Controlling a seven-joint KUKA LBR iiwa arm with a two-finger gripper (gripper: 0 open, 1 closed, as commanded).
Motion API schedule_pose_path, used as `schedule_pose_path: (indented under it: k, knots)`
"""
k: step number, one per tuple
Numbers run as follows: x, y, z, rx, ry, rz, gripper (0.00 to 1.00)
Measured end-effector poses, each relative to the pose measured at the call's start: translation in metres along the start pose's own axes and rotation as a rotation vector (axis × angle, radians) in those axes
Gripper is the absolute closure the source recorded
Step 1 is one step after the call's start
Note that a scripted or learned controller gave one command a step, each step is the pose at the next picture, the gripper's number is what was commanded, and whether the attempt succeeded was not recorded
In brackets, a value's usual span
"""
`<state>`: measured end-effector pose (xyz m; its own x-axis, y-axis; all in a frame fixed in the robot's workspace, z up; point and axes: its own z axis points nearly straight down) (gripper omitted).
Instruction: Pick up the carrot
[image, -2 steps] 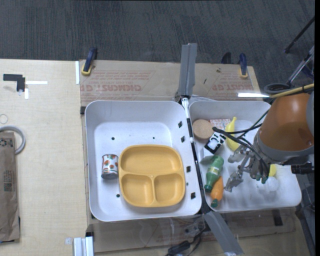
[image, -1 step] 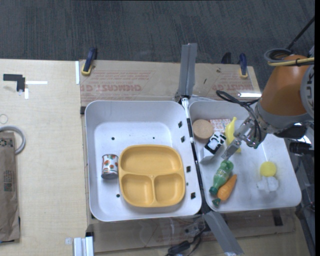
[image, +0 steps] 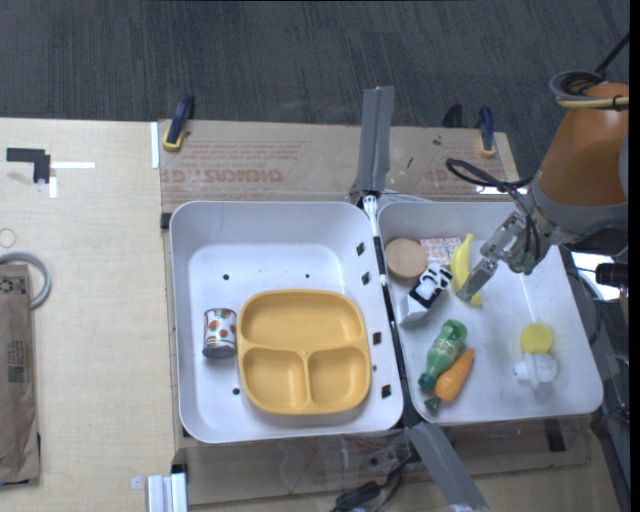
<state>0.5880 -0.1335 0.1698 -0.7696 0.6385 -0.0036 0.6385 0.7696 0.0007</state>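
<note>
Lay low in the right bin (image: 575, 385): carrot (image: 455, 377), touching the green bottle (image: 443, 348). Hung well above it by the banana (image: 462, 262): gripper (image: 478, 280). Couldn't tell jaws open or shut; held nothing seen. Was in the reaching step. Needed to move down over the carrot.

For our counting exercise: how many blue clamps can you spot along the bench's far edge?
2. One blue clamp sits at the cardboard's far left corner; the other blue clamp sits at its far right, near the arm. Others may be hidden behind the arm.
</note>
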Motion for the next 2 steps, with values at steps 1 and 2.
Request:
schedule_pose_path:
  k: [1,2]
  knots:
    - [0.040,-0.057,0.036,0.001,0.004,-0.140,0.00]
    - [0.047,-0.092,0.078,0.000,0.003,-0.161,0.00]
